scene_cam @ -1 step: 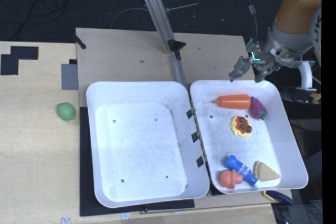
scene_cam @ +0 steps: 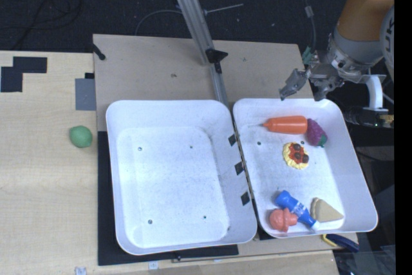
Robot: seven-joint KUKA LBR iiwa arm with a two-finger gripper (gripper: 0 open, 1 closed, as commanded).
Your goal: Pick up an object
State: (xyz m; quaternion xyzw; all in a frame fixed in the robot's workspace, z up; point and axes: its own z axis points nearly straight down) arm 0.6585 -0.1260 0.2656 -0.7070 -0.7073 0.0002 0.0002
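From above, the gripper [scene_cam: 303, 86] hangs over the far rim of the right bin [scene_cam: 351, 158], its two fingers spread apart with nothing between them. The landmark here is the carrot [scene_cam: 287, 124], lying flat in that bin just below the gripper and apart from it. Touching the carrot's right end is a purple piece [scene_cam: 315, 132]; just nearer the camera lies a yellow disc [scene_cam: 296, 156] with red spots. Well nearer still, at the bin's front, sit a blue piece [scene_cam: 295, 205], a pink lump [scene_cam: 280, 220] touching it on the left, and a tan wedge [scene_cam: 326, 210] on the right. Left of the carrot lies the left bin [scene_cam: 122, 114]. Far to the left, a green ball [scene_cam: 81, 136] rests on the bench. A metal rail [scene_cam: 196, 19] slants behind the bins, clear of the gripper.
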